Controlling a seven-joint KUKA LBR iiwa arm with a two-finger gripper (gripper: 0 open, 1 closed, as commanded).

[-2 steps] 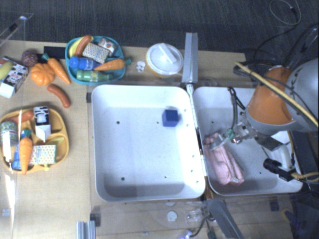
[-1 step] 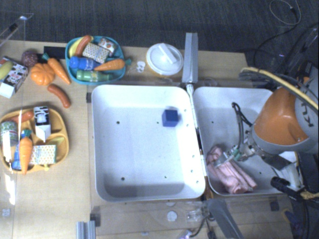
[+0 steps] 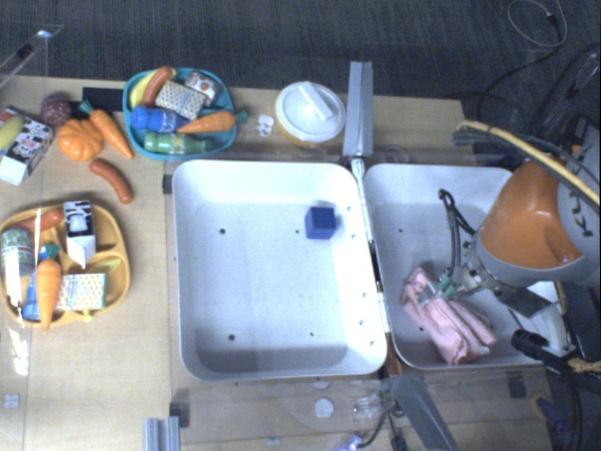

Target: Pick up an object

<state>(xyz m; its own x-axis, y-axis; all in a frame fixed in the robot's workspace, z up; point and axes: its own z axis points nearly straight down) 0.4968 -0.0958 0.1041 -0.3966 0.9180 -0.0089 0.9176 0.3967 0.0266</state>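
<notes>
My claw [image 3: 441, 289] rests on the soft, crumpled pink cloth [image 3: 451, 319] — whether clenched, I cannot tell. A blue cube [image 3: 321, 222] sits apart.

Gripper [image 3: 441, 289] fingers hidden against pink cloth [image 3: 449, 319] (grip unclear); arm [image 3: 535, 224] cut off right.

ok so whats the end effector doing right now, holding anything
end effector: down at the pink cloth in the right bin; open or closed cannot be told, no grasp visible.
</notes>
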